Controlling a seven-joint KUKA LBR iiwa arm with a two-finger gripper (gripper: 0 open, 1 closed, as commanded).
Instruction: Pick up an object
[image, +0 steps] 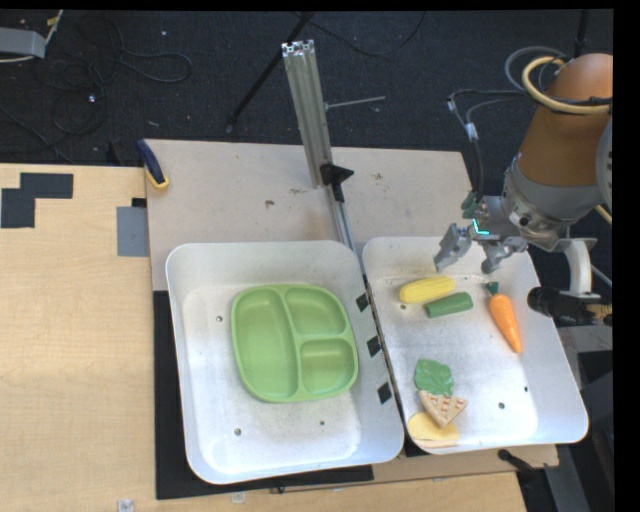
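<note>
Camera view shows my claw (472, 250) spread wide and holding nothing above the right bin's (540, 420) far edge; the corn (426, 291) lies near, touching the green block (447, 305), so I may snag both.

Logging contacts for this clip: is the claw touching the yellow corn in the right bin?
Apart. The camera view shows bare white bin floor between the open claw and the yellow corn, which lies against the green pickle.

Green tray (294, 342); white bins (200, 300); yellow corn (426, 291); dark green pickle (448, 306); orange carrot (505, 321); tan worktop (70, 330).
</note>
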